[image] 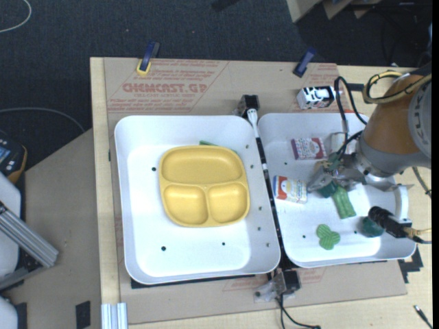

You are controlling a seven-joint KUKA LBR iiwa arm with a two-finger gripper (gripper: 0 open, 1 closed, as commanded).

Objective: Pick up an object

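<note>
The tool (328,179) hung low in the right bin (288,249), and I could not tell how it was set. A green block (342,202) lay just beside it, toward the bin's near edge, its long axis slanting away from the tool; that looked the likeliest pick. Further out sat one green knobbly toy (328,237), one small white carton (290,189), one packet (306,148) and one dark teal piece (372,227). Well apart, the left bin (137,252) held one yellow divided tray (204,184).

Yellow divided tray (204,184), white bins (137,204), green block (342,202), green toy (328,236), orange-banded grey arm (398,125)
</note>
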